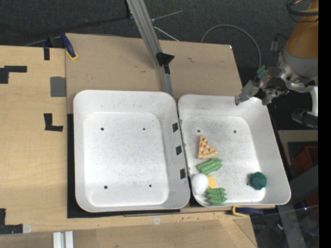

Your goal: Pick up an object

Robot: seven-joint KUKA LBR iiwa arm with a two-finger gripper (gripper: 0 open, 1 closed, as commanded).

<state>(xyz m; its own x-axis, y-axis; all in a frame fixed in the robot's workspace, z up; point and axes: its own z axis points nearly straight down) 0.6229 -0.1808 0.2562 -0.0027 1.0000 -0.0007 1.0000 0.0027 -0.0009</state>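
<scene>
The right bin [258, 115] holds several small objects. A tan waffle-like wedge [206, 148] lies near its middle left. Below it sits a green pod [209, 165], then a white egg [199, 182] beside a yellow piece [212, 181] and a green bumpy piece [216, 195] at the front edge. A dark teal round object [257, 180] rests at the front right. My gripper [254, 93] hangs over the bin's back right corner, well away from all of them, with nothing visible between its fingers.
The left bin [85, 138] adjoins the right one along a middle ridge. A grey metal pole [147, 30] slants down from the top to the back of the bins. Wooden bench surface lies behind and to the left.
</scene>
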